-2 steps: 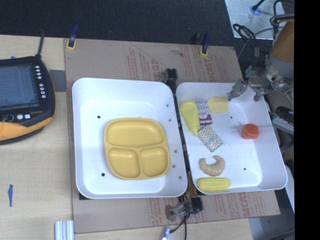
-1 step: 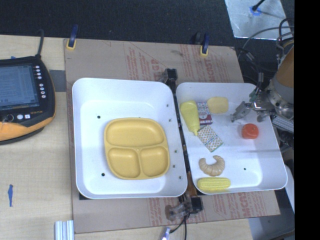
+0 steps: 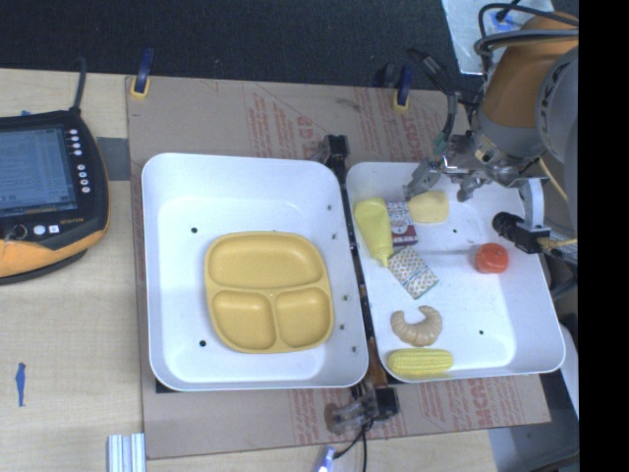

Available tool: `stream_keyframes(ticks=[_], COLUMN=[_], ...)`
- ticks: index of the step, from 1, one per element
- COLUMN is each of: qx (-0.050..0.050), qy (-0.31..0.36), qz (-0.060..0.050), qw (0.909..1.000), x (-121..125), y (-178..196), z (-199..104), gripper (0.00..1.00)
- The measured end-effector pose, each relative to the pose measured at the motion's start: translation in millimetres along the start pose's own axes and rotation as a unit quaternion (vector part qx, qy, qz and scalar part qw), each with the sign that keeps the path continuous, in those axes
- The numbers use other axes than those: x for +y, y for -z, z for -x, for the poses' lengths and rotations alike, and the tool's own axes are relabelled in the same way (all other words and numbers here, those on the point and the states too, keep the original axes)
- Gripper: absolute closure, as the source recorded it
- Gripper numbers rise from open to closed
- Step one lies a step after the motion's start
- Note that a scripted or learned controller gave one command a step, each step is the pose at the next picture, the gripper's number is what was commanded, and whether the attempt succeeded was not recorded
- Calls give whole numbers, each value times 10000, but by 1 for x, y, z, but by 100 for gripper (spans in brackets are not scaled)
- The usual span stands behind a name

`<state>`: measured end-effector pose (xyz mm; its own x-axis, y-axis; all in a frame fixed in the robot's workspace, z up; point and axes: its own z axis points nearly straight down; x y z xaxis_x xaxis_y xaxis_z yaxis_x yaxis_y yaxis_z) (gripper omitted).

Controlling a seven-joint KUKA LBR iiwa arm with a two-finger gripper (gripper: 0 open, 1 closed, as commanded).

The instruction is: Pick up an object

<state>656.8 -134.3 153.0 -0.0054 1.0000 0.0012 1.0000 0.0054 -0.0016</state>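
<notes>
Camera view shows my claw [image 3: 444, 178] low at the right bin's [image 3: 531, 347] far edge, fingers spread and holding nothing, one beside the pale yellow block [image 3: 428, 207]. I judge it is straddling that block to close on it.

- A pale yellow block like a wedge of cheese [image 3: 429, 207] lies at the back of the right white bin [image 3: 521, 347], just under the arm's wrist.
- A yellow squeeze bottle [image 3: 373, 228] lies on its side by the bin's left wall.
- A small red-and-white packet [image 3: 400, 226] lies beside the bottle.
- A patterned white sachet [image 3: 413, 272] lies tilted near the middle.
- A red tomato-like ball [image 3: 491, 258] sits to the right.
- A tan croissant [image 3: 418, 325] curls near the front.
- A yellow corn cob [image 3: 421, 363] lies along the front wall.
</notes>
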Motion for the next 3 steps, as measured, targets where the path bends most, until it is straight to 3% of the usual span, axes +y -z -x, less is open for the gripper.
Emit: stream_keyframes(ticks=[1, 2, 3], qx=[-13, -20, -9], qy=[-5, -15, -8], qz=[-14, 34, -3], qw=[10000, 10000, 10000], x=[-40, -84, -19], y=[-24, -58, -61], z=[15, -9, -12], gripper=[0, 0, 0])
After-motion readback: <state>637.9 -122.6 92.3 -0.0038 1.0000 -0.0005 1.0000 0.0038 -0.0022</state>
